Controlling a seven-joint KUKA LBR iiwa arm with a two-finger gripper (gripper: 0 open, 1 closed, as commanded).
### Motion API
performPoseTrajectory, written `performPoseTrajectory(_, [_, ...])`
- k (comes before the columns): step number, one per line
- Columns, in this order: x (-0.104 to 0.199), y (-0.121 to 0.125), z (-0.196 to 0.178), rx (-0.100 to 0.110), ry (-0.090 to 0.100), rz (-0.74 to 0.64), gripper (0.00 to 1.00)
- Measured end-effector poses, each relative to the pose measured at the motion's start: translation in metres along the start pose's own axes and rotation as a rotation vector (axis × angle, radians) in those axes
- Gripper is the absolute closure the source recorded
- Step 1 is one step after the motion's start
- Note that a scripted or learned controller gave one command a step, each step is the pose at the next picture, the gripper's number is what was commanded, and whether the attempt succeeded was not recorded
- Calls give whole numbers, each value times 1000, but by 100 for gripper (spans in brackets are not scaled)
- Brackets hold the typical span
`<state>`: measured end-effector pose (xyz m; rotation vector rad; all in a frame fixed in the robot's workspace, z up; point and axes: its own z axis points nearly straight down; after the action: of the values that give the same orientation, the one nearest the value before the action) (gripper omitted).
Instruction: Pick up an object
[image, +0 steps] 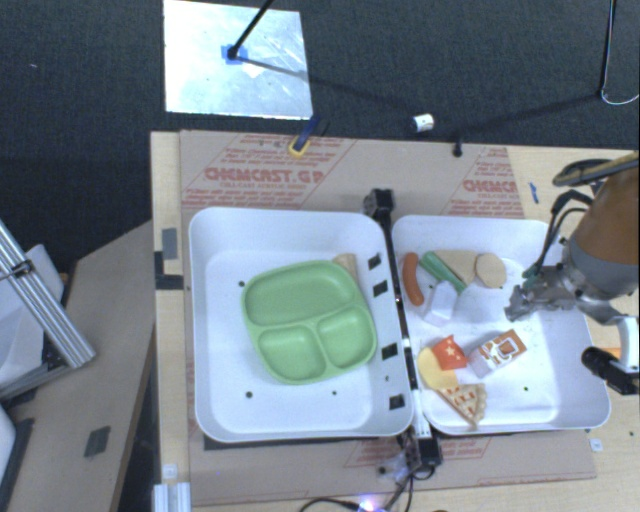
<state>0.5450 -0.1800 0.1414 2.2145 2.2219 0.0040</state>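
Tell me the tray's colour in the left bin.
Light green tray, three compartments; camera view.

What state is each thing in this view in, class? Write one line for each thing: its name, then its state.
Green tray: flat in the left bin, nothing in its compartments.
Hot dog: lying loose in the right bin.
Waffle: lying flat near the front wall.
Small carton: lying loose beside the red piece.
Gripper: low over the right bin, nothing seen between its fingers.
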Motion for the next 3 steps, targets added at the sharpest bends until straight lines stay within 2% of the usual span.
performPoseTrajectory(1, [4, -1, -63, -2, -1, -1, 100])
performPoseTrajectory(2, [4, 0, -84, 0, 0, -2, 100])
performPoseTrajectory(3, [64, -12, -79, 5, 4, -6, 100])
